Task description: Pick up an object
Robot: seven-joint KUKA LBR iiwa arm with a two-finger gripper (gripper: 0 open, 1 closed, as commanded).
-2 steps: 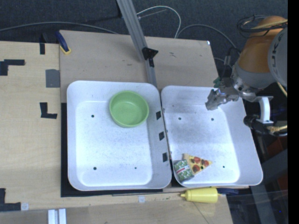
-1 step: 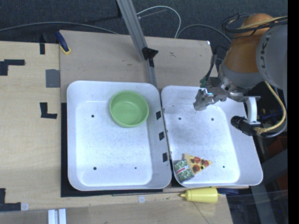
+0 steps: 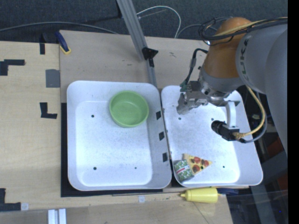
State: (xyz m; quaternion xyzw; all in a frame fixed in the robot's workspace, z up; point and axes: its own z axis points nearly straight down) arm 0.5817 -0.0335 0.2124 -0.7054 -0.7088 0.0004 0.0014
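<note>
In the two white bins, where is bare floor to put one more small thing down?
Left bin: everything below the green bowl is bare. Right bin: its middle, between the hand above and the pizza slice below. The lower left corner is crowded by the green packet.

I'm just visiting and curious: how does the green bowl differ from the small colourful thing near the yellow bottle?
The green bowl is round, plain and the larger of the two; the colourful object is flat, wedge-shaped and patterned. The bowl sits in the left bin, the object in the right bin. Both lie apart from the gripper.
</note>
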